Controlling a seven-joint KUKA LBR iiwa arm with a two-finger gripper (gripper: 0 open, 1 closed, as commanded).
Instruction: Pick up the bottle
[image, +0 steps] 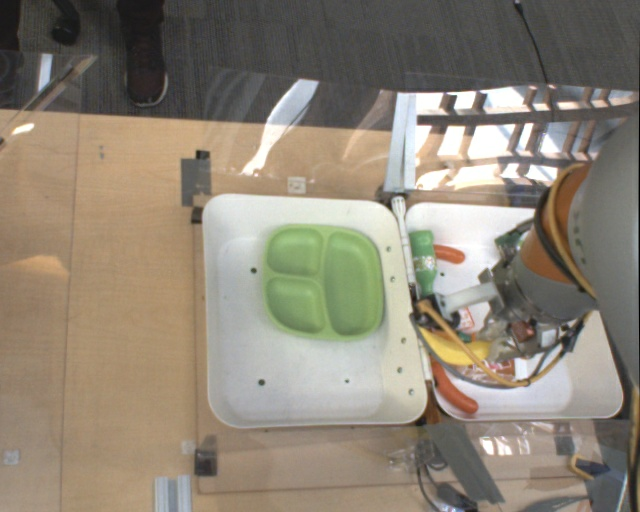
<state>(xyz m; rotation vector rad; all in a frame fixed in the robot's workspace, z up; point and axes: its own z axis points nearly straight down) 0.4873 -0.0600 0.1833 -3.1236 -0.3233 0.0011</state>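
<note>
Wooden bench (100, 300), two white bins (300, 405); arm (590, 240) over bottle (422, 262); grip unclear.

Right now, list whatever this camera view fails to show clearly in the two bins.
1. Gripper: fingers lost against the wrist and clutter, camera view.
2. Right bin: the arm covers much of its middle.
3. Green bottle: lower end blurs into the pile.
4. Banana: partly under cables and other items.

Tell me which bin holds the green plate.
The left bin. The green plate lies flat in its middle; the right bin holds the bottle and other items.
</note>
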